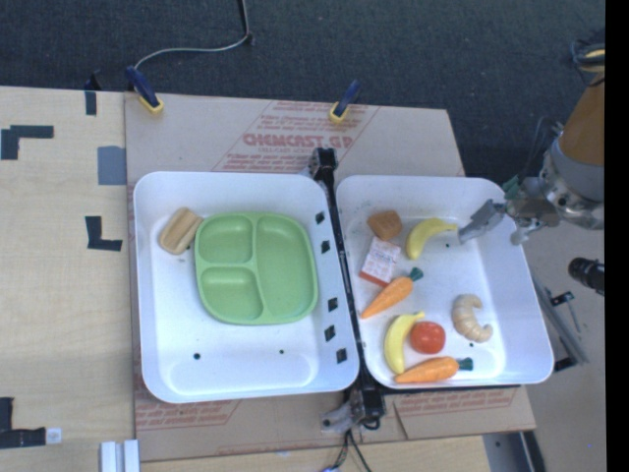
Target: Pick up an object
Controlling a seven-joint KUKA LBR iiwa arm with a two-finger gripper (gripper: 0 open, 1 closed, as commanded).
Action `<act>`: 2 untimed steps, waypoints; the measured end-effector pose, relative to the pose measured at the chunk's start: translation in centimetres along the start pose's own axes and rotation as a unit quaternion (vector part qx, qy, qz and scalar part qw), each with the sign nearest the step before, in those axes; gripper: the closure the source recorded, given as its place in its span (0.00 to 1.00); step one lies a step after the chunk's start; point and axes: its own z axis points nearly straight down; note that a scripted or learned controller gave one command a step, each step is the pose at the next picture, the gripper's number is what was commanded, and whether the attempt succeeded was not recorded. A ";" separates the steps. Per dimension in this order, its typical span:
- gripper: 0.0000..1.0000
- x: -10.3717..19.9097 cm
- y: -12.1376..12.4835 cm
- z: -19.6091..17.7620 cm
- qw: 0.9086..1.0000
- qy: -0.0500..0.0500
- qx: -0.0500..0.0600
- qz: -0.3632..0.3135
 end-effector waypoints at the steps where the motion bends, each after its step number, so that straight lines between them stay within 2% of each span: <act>1: 0.00 4.8 4.2 9.1 1.000 0.001 0.001 0.000; 2: 0.00 8.5 5.7 13.4 1.000 -0.001 -0.003 0.000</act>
